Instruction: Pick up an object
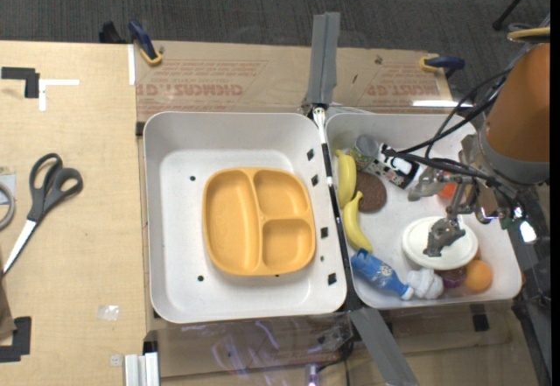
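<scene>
While arm reaches in from right, camera view shows end effector [442,240] low over white round lid [439,244] in right bin [500,292]; cannot tell whether it grips anything. Nothing visibly lifted, so pick looks not yet done. Lid lies flat, round, no long axis. Nearby: bananas [350,200], blue bottle [382,274], orange ball [478,276]. Yellow tray [259,221] sits in left bin [166,200].

White round lid [437,243], right bin [499,288]
</scene>
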`<state>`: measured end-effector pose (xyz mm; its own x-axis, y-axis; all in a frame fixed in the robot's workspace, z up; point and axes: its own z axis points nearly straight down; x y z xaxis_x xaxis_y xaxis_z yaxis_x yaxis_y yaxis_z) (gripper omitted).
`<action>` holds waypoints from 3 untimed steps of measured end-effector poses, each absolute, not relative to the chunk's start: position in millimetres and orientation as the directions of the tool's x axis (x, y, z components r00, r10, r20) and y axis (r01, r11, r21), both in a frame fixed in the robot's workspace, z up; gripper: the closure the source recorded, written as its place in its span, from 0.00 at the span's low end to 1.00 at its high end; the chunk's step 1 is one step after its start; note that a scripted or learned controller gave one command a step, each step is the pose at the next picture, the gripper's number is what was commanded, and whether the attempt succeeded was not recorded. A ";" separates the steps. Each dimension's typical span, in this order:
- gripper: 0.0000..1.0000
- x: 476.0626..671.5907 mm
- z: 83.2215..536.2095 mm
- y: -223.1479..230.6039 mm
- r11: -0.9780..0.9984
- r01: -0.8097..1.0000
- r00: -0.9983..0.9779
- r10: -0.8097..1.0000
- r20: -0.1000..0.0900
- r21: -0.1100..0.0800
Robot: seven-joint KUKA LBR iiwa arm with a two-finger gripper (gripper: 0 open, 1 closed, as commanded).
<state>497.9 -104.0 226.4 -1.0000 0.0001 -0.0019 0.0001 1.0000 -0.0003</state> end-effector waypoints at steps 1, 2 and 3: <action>0.00 570.3 117.2 -118.4 0.998 -0.066 -0.998 -0.066 -0.002 -0.001; 0.00 633.3 95.7 -120.5 0.986 0.169 -0.986 0.169 -0.008 0.000; 0.00 644.5 95.8 -213.3 0.892 0.451 -0.892 0.451 -0.010 0.001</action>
